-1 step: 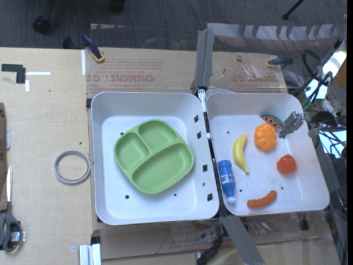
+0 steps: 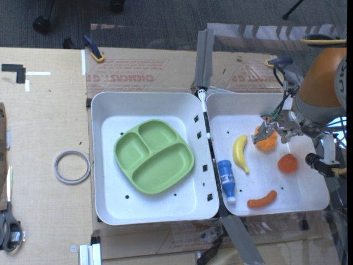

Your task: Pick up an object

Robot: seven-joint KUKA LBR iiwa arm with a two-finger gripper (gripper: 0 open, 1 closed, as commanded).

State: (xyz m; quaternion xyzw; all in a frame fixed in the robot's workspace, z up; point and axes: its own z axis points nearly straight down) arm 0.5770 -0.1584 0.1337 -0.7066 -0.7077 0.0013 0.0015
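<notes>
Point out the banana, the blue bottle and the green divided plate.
banana [image 2: 240, 153]: camera view, middle of its curved yellow body, right bin.
blue bottle [image 2: 225, 176]: camera view, blue label on its body, right bin's left edge.
green divided plate [image 2: 160, 170]: camera view, floor of its largest compartment, left bin.

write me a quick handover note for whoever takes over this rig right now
End effector: low in the right bin, right at the orange fruit; whether it is open or closed cannot be read from this view, so no grasp is confirmed.

Right bin: banana, orange fruit, red ball, blue bottle along the left wall, sausage near the front.

Left bin: green divided plate.

Done: arm brought down onto the orange fruit.

Left: confirm a grip, then lift an object clear of the bin.
</notes>
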